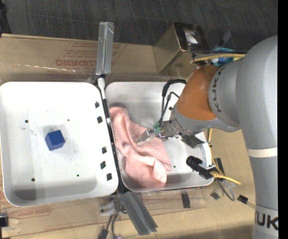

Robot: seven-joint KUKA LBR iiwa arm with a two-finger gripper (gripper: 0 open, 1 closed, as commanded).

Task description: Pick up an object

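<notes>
Bins: left bin (14, 148) holds blue cube (55, 139); right bin (144, 96) pink cloth (136, 148); jaws' state unclear.

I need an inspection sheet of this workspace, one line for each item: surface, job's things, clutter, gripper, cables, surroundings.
Surface: two shallow white bins side by side, left bin and right bin, on a bench covered with brown cardboard.
Job's things: blue cube alone in the left bin; pink cloth crumpled along the left side of the right bin.
Clutter: nothing seen inside the bins apart from these two things.
Gripper: gripper low over the right bin, at the cloth's right edge; open or shut cannot be told.
Cables: black cables loop beside the wrist; yellow wires lie outside the right bin.
Surroundings: dark floor behind the bench; a tan box beyond the right bin.
</notes>
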